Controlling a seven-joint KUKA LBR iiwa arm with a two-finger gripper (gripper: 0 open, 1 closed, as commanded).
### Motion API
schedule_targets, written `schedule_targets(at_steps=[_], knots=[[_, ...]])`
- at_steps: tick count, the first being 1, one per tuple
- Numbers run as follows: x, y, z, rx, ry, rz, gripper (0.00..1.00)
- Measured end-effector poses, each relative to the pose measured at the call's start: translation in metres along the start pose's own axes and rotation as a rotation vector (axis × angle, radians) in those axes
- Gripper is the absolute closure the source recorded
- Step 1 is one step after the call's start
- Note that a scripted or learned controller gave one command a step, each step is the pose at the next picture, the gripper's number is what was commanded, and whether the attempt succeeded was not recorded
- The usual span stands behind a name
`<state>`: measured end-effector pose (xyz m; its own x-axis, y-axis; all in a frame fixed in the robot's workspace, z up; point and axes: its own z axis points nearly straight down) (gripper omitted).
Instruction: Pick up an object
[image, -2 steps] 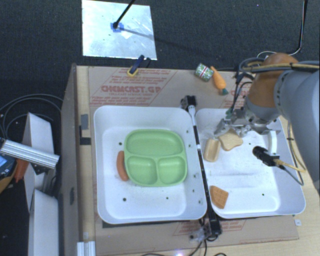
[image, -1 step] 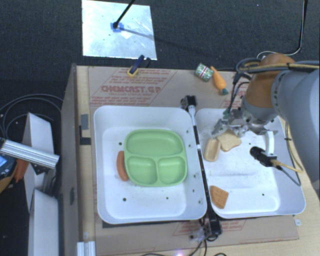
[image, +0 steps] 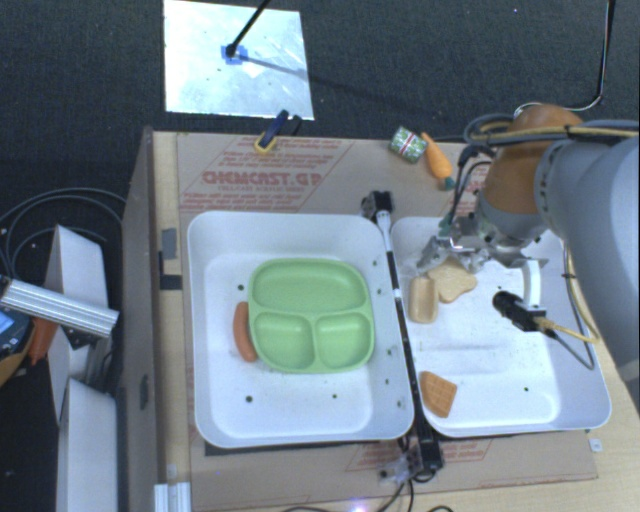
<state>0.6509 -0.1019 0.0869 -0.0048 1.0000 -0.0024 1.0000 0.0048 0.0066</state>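
My gripper (image: 447, 252) hangs low over the back left part of the right bin (image: 520, 400). Just beneath it lies a pale toast-like piece (image: 458, 285), and the view does not show whether the two touch. A pale tan block (image: 423, 299) stands beside that piece, near the bin's left wall. At the right bin's front left lies an orange waffle-like piece (image: 438, 392). In the left bin (image: 215, 330) a green divided plate (image: 308, 314) sits in the middle, with an orange sausage (image: 242, 331) along its left edge.
Behind the right bin, on the cardboard, lie a small green can (image: 408, 143) and a carrot (image: 437, 158). A yellow and black clip (image: 275, 131) rests behind the left bin. The arm's grey body (image: 590, 190) covers the right bin's back right corner.
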Motion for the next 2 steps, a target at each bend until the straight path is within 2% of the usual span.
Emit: schedule_targets(at_steps=[1, 2], knots=[[-0.027, 0.018, 0.002, 0.003, 0.001, 0.003, 0.0], [0.008, -0.011, 0.002, 0.005, 0.003, 0.0, 0.0]])
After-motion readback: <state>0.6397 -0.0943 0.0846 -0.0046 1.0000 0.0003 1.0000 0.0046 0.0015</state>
